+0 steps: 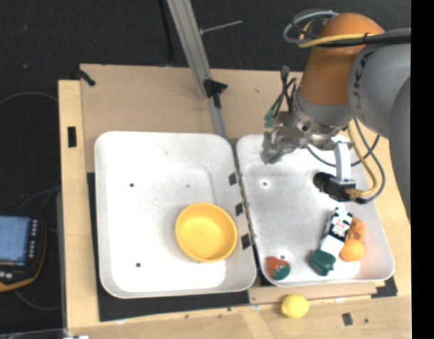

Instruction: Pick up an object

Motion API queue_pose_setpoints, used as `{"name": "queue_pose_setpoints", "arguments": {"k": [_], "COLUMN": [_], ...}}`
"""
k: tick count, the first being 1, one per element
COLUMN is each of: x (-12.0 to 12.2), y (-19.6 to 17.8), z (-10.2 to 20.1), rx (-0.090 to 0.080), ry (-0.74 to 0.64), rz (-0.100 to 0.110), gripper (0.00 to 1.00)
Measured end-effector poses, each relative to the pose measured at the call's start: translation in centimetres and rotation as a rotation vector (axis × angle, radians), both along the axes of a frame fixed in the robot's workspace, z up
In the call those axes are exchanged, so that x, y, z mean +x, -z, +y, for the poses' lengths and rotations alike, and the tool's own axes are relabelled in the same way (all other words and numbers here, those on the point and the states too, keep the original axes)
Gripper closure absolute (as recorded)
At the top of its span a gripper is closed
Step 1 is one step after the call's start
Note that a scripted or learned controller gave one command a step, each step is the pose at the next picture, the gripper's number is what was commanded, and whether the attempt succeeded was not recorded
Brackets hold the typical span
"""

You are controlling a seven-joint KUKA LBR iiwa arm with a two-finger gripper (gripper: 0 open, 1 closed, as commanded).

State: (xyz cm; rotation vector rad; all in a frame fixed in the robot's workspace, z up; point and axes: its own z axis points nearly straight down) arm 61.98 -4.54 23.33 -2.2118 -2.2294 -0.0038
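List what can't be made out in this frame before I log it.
1. Camera view: the grey and orange robot arm covers the top corner of the right white bin, so what lies beneath the two-finger gripper is hidden.
2. The white-and-black patterned toy and the orange lumpy piece overlap. Whether they touch is unclear.
3. The small dark green block is too blurred to identify.
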Motion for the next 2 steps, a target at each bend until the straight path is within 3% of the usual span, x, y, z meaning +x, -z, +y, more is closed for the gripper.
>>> {"name": "queue_pose_setpoints", "arguments": {"k": [2], "x": [-2.1], "y": [-1.1], "z": [11.6], "rx": [0.0], "ry": [-0.001], "rz": [-0.001], "gripper": [1.0]}}
